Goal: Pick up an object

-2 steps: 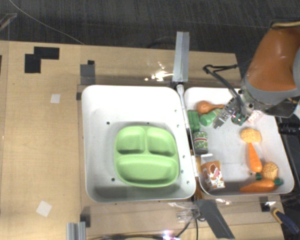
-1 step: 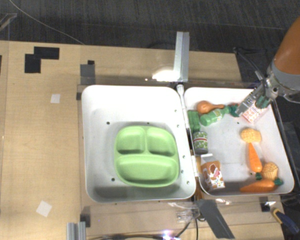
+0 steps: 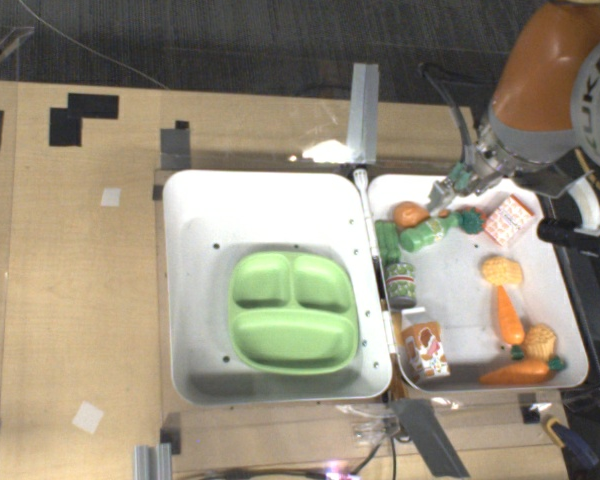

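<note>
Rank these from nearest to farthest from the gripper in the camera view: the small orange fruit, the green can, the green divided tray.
From the gripper:
1. Small orange fruit, right bin, just beside the gripper.
2. Green can, along the right bin's left wall.
3. Green divided tray, in the left bin.

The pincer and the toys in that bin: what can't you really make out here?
- Pincer, camera view: small and blurred, so open or shut is unclear.
- Orange ball: whether the pincer touches it is unclear.
- Green can: label too small to read.
- Arm: cut off by the right edge.
</note>
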`<state>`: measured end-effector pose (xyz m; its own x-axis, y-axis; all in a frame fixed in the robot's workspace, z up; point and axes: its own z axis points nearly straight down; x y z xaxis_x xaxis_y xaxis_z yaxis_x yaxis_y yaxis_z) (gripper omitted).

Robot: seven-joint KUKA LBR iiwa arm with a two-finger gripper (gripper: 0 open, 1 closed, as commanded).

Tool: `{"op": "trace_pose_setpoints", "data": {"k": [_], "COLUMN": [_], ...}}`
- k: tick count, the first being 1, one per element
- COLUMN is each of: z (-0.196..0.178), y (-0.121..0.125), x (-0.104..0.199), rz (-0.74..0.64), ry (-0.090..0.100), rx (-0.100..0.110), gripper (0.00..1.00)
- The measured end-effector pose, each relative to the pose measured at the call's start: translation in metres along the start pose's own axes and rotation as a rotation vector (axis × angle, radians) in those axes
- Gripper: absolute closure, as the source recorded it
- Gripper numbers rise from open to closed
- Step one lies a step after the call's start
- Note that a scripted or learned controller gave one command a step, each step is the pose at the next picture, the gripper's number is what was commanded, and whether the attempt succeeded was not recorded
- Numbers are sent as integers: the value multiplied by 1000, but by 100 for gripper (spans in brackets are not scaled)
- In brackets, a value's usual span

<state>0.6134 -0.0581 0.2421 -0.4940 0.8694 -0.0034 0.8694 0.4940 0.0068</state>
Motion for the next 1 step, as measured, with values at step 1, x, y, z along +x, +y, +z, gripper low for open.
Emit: {"op": "trace_pose_setpoints", "data": {"k": [1], "z": [19], "y": [62], "x": [8], "rz": [47], "ry": [2], "rx": [2], "gripper": [100]}}
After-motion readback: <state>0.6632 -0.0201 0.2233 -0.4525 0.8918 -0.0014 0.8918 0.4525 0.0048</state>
